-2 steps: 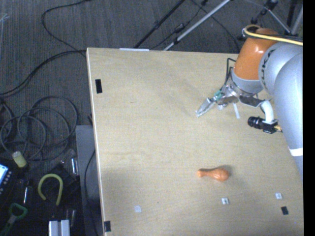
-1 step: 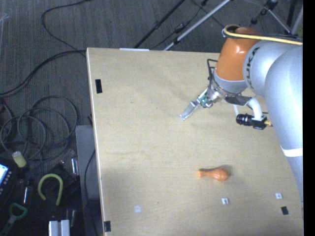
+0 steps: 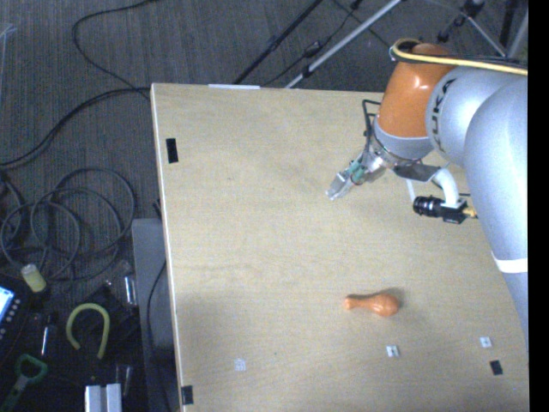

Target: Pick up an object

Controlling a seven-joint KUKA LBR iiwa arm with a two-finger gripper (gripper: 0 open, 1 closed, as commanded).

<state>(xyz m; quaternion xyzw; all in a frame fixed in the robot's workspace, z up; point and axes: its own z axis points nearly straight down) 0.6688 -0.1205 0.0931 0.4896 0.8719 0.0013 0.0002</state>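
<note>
The gripper (image 3: 340, 184) hung over the middle of the pale wooden bench top (image 3: 249, 256), its tip pointing left and slightly toward the near side. Whether it was open or shut could not be told; the tip was small, pale and blurred against the board, and nothing could be made out in it.

The one object to pick, a small orange gourd-shaped piece (image 3: 374, 304), lay on the bench nearer the camera than the gripper and a little to its right, well apart from it. Its long axis ran roughly left to right, the narrow neck pointing left and the fat bulb on the right, tilted only slightly. Judging by this, the arm (image 3: 480, 136) would need to travel toward the near edge and a touch rightward, then come down across the short width of the object, probably at the bulb or just behind the neck.

The arm's large grey body was cut off at the right. A few small dark and pale markers (image 3: 392, 350) sat near the object, too small to identify.
</note>
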